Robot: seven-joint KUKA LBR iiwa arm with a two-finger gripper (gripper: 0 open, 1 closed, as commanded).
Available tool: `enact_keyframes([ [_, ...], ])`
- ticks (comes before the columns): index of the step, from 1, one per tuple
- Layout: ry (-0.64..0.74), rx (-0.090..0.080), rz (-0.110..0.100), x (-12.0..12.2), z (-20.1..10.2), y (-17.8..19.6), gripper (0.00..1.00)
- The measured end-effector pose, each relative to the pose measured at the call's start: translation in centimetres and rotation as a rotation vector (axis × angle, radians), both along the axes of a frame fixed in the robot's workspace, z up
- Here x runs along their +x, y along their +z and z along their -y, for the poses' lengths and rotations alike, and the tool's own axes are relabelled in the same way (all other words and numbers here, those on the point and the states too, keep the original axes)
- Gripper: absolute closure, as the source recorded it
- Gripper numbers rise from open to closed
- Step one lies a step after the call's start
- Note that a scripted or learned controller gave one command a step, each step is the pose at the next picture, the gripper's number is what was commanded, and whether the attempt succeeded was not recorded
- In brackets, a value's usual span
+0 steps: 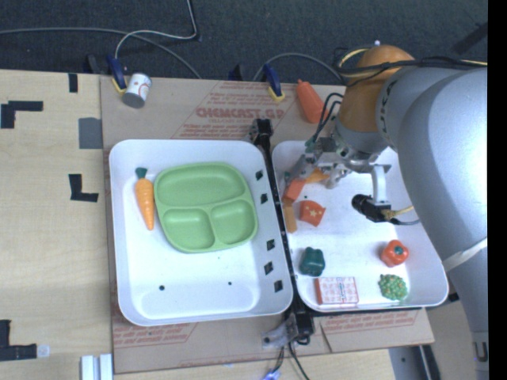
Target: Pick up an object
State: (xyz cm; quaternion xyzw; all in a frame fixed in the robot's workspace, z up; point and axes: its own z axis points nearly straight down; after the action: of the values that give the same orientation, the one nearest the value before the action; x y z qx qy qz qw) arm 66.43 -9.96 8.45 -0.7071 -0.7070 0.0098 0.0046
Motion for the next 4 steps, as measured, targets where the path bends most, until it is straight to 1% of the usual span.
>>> enact_keyframes([
  [1, 0.002, 0.004, -0.001, 0.0, 0.2, 0.0, 0.0],
  [2, 0.003, 0.004, 0.0, 0.0, 0.2, 0.0, 0.0],
  [3, 0.0, -0.001, 0.001, 0.0, 0.0, 0.0, 0.0],
  [4, 0.003, 0.01, 0.007, 0.2, 1.6, 0.0, 0.0],
])
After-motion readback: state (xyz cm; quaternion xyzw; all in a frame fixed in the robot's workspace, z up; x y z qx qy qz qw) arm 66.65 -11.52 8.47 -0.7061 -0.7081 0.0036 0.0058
